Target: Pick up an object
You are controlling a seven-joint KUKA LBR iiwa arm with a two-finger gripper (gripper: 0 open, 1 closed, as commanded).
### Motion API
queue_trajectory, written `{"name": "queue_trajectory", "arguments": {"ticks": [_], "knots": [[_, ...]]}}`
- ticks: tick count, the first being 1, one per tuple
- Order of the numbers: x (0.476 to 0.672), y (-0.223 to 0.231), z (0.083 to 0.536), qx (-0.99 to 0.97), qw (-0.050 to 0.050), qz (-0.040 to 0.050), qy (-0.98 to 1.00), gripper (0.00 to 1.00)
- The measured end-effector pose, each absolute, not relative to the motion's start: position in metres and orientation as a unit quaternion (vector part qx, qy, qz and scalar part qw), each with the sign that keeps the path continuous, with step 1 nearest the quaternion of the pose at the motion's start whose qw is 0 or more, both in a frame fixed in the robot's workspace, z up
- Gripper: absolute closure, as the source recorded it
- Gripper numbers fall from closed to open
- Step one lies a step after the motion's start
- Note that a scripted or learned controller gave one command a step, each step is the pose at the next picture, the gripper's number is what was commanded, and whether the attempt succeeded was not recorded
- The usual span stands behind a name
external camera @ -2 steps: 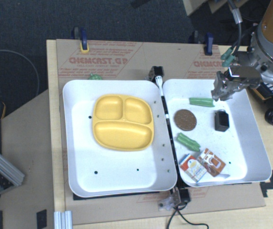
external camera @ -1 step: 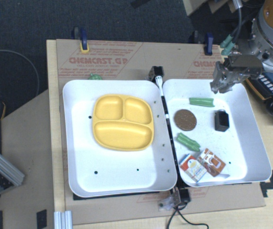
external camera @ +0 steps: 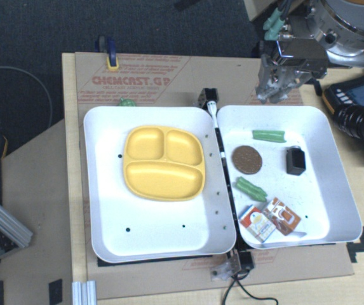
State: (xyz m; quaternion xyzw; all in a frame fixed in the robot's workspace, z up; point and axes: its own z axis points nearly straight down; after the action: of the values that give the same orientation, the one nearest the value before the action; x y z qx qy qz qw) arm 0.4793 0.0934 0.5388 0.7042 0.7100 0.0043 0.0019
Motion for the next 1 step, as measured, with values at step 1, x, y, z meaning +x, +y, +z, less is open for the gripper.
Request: {"name": "queue_trajectory", "arguments": {"ticks": [1], "knots": [[0.4782, 0.0850, 0.4222, 0.708, -0.004, -0.0057, 0.706, 1.00]]}}
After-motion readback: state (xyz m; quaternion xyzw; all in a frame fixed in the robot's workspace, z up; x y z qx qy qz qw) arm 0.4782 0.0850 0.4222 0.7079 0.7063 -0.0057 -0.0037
